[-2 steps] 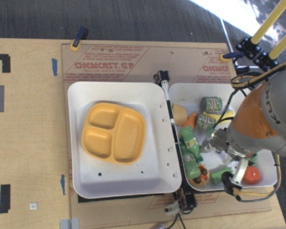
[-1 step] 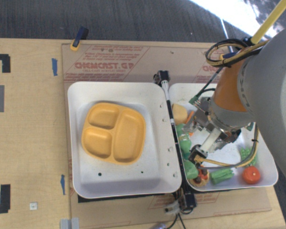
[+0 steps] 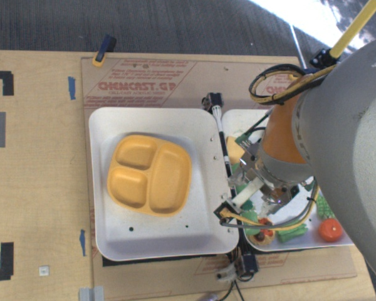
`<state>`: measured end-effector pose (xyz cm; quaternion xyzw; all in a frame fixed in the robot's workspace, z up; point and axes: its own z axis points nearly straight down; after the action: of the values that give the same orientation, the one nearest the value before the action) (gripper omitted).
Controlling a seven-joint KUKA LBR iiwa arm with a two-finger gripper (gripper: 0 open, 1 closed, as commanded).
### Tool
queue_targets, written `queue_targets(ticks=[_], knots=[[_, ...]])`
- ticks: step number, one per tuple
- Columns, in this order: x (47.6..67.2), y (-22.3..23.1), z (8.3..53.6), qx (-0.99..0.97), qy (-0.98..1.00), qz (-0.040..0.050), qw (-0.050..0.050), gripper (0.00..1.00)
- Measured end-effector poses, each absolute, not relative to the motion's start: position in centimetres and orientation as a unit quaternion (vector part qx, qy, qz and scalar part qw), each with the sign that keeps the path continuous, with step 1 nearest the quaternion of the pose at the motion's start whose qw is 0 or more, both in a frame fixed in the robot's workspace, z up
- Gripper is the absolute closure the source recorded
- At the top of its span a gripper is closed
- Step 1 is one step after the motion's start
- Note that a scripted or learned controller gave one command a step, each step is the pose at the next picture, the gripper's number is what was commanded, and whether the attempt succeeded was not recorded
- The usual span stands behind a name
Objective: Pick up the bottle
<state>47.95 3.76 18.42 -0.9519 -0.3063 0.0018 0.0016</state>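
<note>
Arm (image 3: 313,137) low over right bin (image 3: 238,121), bottle hidden

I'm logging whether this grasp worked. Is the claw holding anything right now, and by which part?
It cannot be told. The claw is low in the right bin, hidden by the arm's wrist and cables among the clutter.

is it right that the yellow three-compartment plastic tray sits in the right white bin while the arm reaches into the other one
Not quite. The camera view shows the yellow three-compartment plastic tray in the left white bin, not the right. The grey arm with the orange band reaches into the other, right white bin.
</note>
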Motion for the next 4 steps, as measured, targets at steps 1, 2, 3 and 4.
queue_targets(ticks=[1, 2, 3, 4], knots=[[48.0, 3.8, 19.4, -0.952, -0.307, 0.0023, 0.002, 1.0], [48.1, 13.6, 19.1, -0.942, -0.336, 0.0008, 0.001, 1.0], [55.3, 11.1, 9.4, -0.897, -0.443, -0.0001, 0.001, 1.0], [60.4, 10.5, 10.2, -0.847, -0.532, 0.0001, 0.0, 1.0]])
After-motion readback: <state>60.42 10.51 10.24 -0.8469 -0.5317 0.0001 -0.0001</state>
